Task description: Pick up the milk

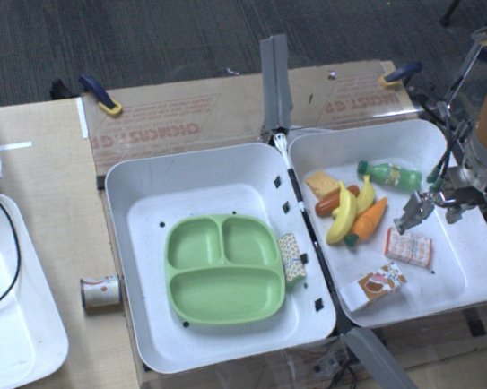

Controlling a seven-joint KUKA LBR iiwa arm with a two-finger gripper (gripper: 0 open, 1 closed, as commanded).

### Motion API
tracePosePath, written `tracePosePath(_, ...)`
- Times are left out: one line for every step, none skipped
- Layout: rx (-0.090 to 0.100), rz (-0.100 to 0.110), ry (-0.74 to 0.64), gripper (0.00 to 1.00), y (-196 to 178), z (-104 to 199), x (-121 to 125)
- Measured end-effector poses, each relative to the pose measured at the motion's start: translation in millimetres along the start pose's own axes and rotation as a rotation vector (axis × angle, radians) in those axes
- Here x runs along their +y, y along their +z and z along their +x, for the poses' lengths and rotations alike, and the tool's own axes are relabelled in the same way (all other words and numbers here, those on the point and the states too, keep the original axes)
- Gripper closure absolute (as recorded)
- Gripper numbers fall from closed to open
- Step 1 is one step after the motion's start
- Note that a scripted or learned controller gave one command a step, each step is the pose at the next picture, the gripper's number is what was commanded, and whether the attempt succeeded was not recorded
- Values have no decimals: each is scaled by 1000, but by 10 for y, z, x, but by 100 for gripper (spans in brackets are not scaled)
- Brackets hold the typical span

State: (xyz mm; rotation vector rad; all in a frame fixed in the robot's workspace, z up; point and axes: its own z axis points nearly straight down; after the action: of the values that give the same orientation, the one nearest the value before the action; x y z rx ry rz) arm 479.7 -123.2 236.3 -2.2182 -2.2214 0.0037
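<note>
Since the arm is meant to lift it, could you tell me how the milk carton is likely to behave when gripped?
The milk carton lies on its side near the right bin's front wall, so it probably won't roll or tip. Its flat, boxy faces should suit a two-finger pinch. It looks like a small toy carton, likely light, so it may slide if nudged by the gripper.

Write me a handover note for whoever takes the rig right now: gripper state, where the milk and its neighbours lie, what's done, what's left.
Gripper: over the right bin, just above the pink packet; nothing seen between its fingers.
Milk carton: lying on its side near the right bin's front edge, untouched.
Nearby: banana, carrot, green bottle.
Left bin: green divided plate.
Done: arm is over the right bin.
Left: move to the milk, grasp, lift.
</note>
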Motion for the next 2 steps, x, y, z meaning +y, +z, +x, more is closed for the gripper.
tracePosePath(0,-6,-66,0,1332,-247,-10)
tracePosePath(-4,-9,-60,100,1238,-269,-2)
